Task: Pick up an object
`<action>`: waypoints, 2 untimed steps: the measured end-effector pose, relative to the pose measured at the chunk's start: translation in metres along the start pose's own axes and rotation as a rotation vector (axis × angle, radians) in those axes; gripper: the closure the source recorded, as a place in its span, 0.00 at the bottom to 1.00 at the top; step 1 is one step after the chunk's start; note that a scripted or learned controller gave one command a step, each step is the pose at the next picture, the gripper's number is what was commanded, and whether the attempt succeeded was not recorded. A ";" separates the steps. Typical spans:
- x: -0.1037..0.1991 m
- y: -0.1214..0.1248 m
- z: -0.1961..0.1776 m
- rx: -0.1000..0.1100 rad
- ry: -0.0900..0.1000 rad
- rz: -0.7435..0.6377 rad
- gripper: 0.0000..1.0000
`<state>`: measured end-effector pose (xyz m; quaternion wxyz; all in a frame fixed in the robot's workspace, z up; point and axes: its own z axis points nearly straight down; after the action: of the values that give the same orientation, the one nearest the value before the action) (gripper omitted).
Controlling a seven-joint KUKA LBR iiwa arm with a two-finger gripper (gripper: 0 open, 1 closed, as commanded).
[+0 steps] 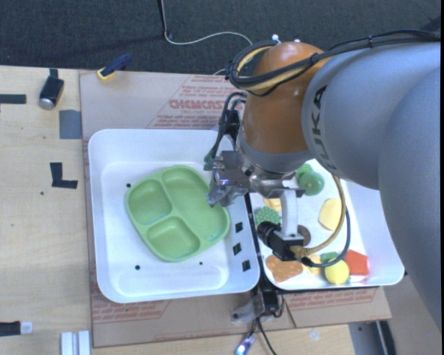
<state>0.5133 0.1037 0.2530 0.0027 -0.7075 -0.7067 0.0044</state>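
The light green plastic plate (174, 217), divided into three compartments, lies flat in the left shallow white bin (107, 220), left of the frame's middle; its right rim sits directly under the jaws, which hang from the grey and orange arm (281, 117) at the plate's upper right edge; whether they touch the rim cannot be told, nor whether they are spread or pressed together. The plate is a rounded, nearly even shape; its slightly longer run seems to slant from upper left to lower right, with two smaller compartments towards the top of the frame and one larger compartment towards the bottom.

There is one plate; there are two bins; the right shallow white bin (381, 272) holds small toy foods, partly hidden by the arm: one round green piece (309, 180), one pale yellow wedge (329, 214), one knobbly green piece (266, 217), one flat orange-brown piece (284, 271), one yellow ball (337, 274) and one red block (358, 263). Both bins rest on one brown cardboard sheet (148, 102) on the wooden desk (22, 220); in the upper left of the frame lie one short black cylinder (50, 92) and one blue and yellow object (115, 66).
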 end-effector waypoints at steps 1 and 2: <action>-0.026 -0.031 -0.095 -0.016 0.004 -0.001 1.00; -0.024 -0.031 -0.099 -0.006 0.001 -0.003 1.00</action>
<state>0.4834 0.0804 0.3521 0.0007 -0.7064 -0.7078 0.0019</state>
